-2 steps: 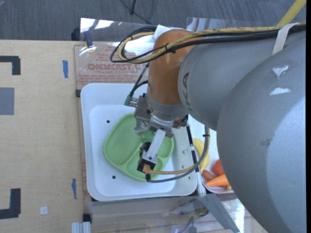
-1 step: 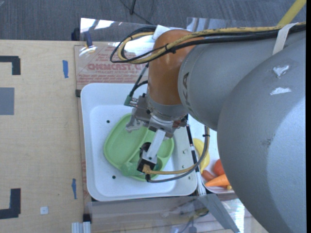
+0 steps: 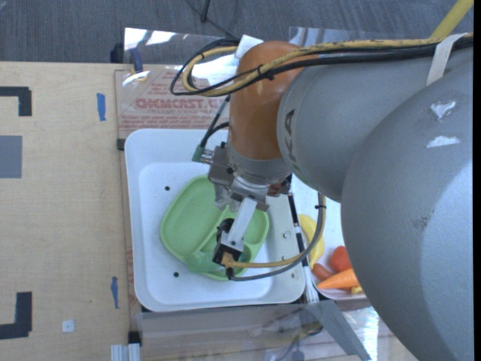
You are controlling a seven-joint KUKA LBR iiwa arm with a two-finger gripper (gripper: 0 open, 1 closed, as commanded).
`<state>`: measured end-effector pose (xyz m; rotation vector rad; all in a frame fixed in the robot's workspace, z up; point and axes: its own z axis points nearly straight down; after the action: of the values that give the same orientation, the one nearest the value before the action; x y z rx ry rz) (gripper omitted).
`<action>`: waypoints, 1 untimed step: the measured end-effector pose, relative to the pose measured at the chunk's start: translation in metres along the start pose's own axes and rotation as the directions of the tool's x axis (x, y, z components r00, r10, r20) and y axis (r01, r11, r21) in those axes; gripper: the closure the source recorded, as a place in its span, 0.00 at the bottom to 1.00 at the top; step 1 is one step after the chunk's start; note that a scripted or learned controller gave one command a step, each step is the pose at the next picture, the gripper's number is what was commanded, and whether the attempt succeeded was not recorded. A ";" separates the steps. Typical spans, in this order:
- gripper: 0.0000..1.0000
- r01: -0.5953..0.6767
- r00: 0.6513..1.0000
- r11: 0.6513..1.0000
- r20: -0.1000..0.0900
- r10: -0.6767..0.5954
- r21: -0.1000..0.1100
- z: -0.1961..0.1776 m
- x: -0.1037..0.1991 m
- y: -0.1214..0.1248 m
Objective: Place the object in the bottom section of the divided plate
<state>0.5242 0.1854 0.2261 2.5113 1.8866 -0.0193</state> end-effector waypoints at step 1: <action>1.00 0.030 1.000 1.000 -0.005 -0.030 -0.004 -0.022 0.014 0.025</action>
<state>0.5518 0.1919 0.2473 2.4831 1.9244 -0.0088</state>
